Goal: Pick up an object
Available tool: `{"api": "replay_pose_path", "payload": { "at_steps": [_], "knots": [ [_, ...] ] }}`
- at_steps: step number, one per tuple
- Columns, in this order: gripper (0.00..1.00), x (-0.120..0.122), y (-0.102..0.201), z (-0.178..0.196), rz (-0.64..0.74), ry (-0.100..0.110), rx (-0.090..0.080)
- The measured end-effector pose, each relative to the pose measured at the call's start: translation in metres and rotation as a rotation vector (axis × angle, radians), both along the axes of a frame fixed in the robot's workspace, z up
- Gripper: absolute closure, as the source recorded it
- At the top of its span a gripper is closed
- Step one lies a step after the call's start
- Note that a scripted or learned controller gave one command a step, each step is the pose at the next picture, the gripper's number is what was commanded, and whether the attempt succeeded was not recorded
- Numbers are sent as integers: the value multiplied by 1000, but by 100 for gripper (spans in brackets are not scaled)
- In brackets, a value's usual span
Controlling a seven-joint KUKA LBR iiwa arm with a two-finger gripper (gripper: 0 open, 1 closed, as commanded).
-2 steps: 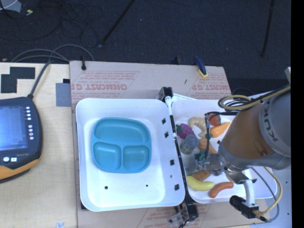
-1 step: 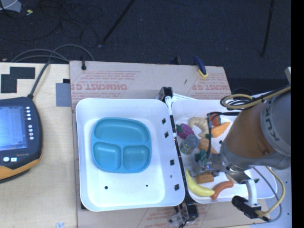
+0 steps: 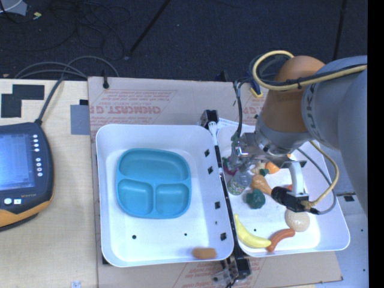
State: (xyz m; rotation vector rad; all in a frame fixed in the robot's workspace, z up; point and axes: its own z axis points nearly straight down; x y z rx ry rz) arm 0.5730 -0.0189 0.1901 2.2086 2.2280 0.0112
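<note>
Two white bins sit side by side on the tabletop, and the right bin (image 3: pixel 336 236) serves as the landmark. At its near edge lie a yellow banana (image 3: pixel 251 236) and an orange-red sausage shape (image 3: pixel 279 238), with a pale egg-like ball (image 3: pixel 297 220) just behind. Farther in, a dark green lump (image 3: pixel 256 199) rests beside a clear bottle-like item (image 3: pixel 238 183). The gripper (image 3: pixel 243 155) hangs over that far-left clutter; whether its jaws are apart or together cannot be told. Nothing looks lifted, so the pick seems undone.
</note>
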Motion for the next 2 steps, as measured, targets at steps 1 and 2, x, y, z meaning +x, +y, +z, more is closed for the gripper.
{"api": "replay_pose_path", "payload": {
  "at_steps": [1,2],
  "knots": [
    [100,-99,-14,73,-13,14,-1],
    [100,-68,60,115,-1,11,-1]
  ]
}}
